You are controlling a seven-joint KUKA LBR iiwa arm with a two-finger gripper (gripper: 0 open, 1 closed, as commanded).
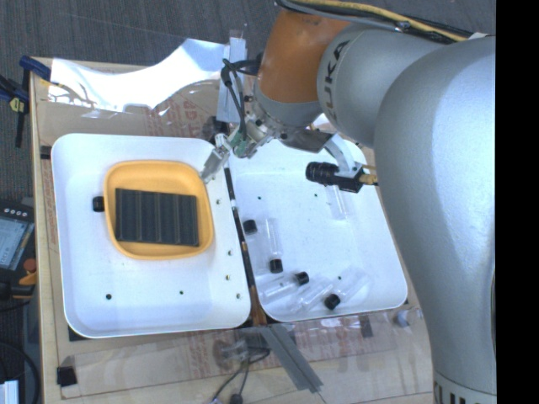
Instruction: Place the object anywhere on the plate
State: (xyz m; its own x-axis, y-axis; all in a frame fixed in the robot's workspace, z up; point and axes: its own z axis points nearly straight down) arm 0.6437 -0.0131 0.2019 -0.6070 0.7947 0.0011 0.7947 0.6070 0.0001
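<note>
Worktop [126,356] carries two white bins. Yellow plate [157,209] (dark ridged insert) in left bin [84,301]. Clear vials [313,290] lie in right bin [370,251]. Pincer [217,160] over the divider, grip state unclear.

Yellow plate [157,210] in left bin [76,297], dark ribbed block [157,217] on it. Gripper [216,162] at plate's 2 o'clock, over bins' seam. Clear vials [313,286] with black caps in right bin [381,263], toward 5 o'clock.
</note>
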